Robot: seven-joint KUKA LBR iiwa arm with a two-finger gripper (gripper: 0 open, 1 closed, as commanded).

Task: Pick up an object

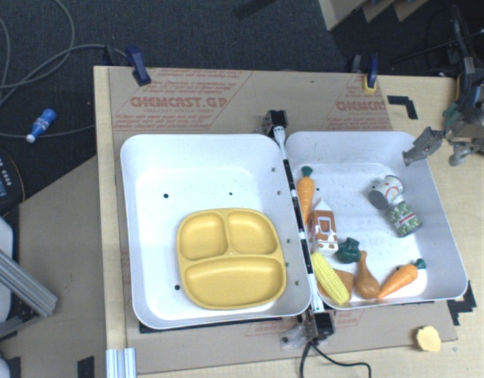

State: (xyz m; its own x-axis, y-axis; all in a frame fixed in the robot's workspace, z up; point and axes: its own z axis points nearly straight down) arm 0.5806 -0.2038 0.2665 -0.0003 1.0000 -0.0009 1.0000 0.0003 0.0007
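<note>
Fingers spread apart, holding nothing, gripper [437, 145] above right bin's [451, 235] far right rim | nearest target: can [396, 208] lying mid-bin, carrots [305, 197], corn [330, 278] beyond | risk: can may roll from my pinch; food clustered at divider could jam me | open floor around can; yellow plate [228, 257] fills left bin.

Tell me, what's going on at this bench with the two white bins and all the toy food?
A robot arm reaches in from the right, and its hand hangs over the upper right edge of the right bin, holding nothing. That bin holds toy food: two carrots, a corn cob, a chicken drumstick, a small carton and a little can. The left bin holds a yellow divided plate. Nothing has been picked up yet.
</note>
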